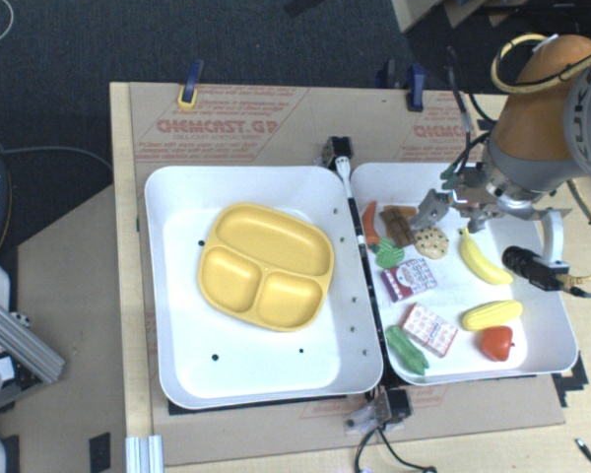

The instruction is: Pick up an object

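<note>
**Op A:** From my console the two-finger gripper (455, 208) hangs over the far part of the right white bin (552, 338), its fingers spread apart with nothing between them. Just below it lies the round speckled cookie (432, 241), which I judge the likeliest target.

**Op B:** How would it handle?

**Op A:** I'd guess it is light, stiff toy plastic and flat, so a pinch across its edges is the hold I'd want. Smooth, so it may slip out.

**Op B:** What crowds it?

**Op A:** A brown bar-shaped toy (398, 224) touches it on the left, with a red sausage-like piece (370, 222) beyond that and a green leafy toy (389, 256) just beside. The yellow banana (484, 258) lies to the right, near but apart. Nearer me sit a small red-and-white packet (411, 278), a pink patterned box (429, 329), a yellow corn cob (492, 313), a red tomato (496, 342) and a green pod (407, 349), though I can't be sure of that last one at this size.

**Op B:** And the left white bin (172, 264)?

**Op A:** It holds a yellow divided plastic tray (266, 266), well apart from the work.
</note>
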You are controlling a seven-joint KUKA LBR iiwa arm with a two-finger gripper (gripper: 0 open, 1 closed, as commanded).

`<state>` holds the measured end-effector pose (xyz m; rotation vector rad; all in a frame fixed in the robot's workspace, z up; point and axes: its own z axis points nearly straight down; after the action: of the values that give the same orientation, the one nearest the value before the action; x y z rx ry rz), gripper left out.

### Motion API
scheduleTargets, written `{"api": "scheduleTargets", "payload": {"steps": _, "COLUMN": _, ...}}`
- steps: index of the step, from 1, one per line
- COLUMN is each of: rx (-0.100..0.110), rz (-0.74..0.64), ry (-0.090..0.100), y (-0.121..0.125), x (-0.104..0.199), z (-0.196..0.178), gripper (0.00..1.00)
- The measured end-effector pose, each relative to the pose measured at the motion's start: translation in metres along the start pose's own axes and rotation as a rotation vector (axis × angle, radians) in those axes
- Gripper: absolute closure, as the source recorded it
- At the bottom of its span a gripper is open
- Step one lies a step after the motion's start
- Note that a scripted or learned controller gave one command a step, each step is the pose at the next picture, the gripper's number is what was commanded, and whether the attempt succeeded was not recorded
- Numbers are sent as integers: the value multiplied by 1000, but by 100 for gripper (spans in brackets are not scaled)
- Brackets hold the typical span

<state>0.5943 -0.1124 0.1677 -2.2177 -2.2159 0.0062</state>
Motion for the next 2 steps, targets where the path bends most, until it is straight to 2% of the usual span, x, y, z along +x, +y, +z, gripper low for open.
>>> {"api": "scheduleTargets", "payload": {"steps": 1, "rx": 0, "rz": 1, "ry": 0, "y": -6, "x": -8, "z": 50, "gripper": 0}}
{"api": "scheduleTargets", "payload": {"steps": 2, "rx": -6, "rz": 1, "ry": -1, "y": -6, "x": -7, "z": 83, "gripper": 0}}
